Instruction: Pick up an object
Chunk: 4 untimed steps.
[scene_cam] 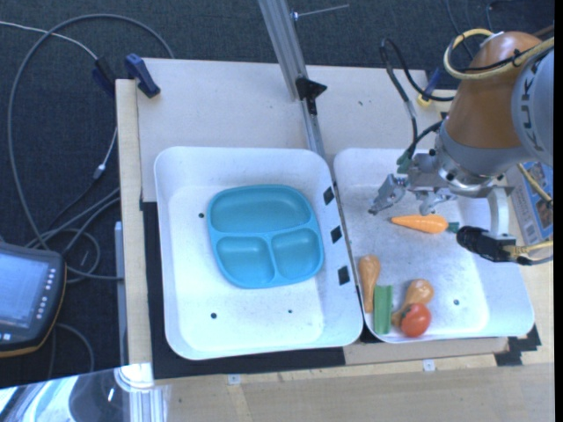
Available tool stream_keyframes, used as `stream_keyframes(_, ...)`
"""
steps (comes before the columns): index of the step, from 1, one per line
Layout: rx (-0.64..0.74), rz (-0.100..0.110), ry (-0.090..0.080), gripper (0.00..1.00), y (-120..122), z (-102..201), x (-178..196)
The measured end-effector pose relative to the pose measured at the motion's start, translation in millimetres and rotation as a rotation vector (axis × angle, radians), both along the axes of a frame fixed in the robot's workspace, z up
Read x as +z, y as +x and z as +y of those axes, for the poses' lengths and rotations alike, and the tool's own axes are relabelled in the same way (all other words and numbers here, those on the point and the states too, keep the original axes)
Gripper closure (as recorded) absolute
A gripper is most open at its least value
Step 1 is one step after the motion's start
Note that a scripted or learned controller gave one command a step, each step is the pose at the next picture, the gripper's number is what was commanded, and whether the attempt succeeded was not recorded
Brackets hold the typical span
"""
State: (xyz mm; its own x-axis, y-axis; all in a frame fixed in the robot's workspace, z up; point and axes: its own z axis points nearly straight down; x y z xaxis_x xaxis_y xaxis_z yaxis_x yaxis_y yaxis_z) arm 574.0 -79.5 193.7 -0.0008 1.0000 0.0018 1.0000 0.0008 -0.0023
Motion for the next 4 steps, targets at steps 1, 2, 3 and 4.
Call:
stream_keyframes(1, 0.000, -0.001, 0.000, 0.00, 0.1, -0.2, 0.0)
stream_keyframes(2, -0.001, 0.006, 0.000, 0.00, -2.8, 1.3, -63.4)
stream_keyframes(3, 0.000, 0.005, 0.000, 0.00, -3.9, 2.1, -103.8)
stream_keyframes(4, -0.001, -0.003, 0.000, 1.00, -2.0, 2.2, -90.0)
